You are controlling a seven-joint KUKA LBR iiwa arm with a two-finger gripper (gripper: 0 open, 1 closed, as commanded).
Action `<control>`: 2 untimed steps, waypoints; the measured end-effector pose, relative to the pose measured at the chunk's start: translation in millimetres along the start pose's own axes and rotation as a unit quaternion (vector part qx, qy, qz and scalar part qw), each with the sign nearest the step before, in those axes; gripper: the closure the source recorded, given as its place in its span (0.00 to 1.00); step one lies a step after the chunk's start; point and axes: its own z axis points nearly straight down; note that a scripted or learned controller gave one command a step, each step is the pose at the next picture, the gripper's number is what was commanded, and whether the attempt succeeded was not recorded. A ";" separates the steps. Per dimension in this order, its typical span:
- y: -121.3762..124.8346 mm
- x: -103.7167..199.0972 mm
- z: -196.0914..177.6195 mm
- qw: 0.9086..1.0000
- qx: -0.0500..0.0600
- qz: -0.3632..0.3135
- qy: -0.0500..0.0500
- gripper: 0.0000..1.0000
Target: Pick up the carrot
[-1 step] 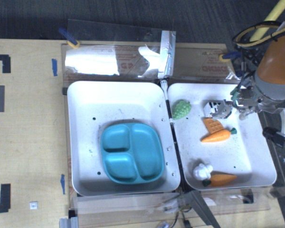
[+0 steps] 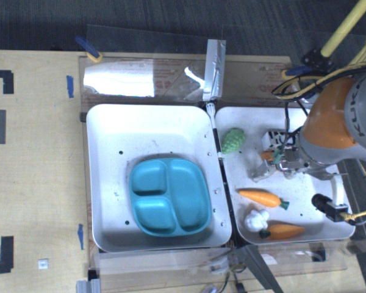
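Your hand (image 2: 269,166) hovers above the carrot (image 2: 262,197) (finger state: cannot tell). A second carrot (image 2: 283,230) lies near, so you could grab the wrong one.

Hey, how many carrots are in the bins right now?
2, both in the right bin: one carrot mid-bin, the other carrot by the near rim beside a white item.

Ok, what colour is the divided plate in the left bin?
Blue, a turquoise shade; the divided plate shows best in the camera view.
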 end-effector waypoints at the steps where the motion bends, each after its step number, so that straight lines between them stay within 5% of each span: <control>1: -56.6 37.0 -1.0 1.000 0.001 -0.013 0.001 0.00; 2: -63.8 28.4 -1.2 0.997 -0.002 -0.083 0.001 0.00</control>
